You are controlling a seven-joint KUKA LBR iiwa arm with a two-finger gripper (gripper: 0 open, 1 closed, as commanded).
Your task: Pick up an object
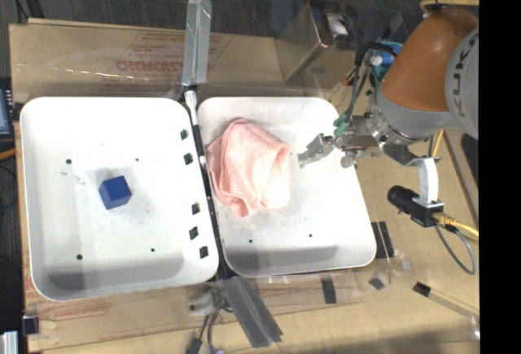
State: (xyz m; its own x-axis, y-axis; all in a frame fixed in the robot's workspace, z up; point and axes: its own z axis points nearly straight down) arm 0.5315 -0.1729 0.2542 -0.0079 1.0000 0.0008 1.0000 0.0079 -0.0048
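A crumpled pink cloth [248,167] lies in the left half of the right bin [342,238], close to the divider. A small blue cube [115,191] sits alone in the left bin [49,263], left of its centre. My gripper [331,155] hangs over the right bin's upper right area, just right of the cloth and apart from it. It is open, with one grey finger [313,151] reaching toward the cloth's edge and nothing between the fingers.
The arm's orange band [427,59] and grey wrist stand over the right bin's right rim. A black cable fitting [411,206] hangs beside that rim. A metal bar [195,43] rises behind the divider between the bins.
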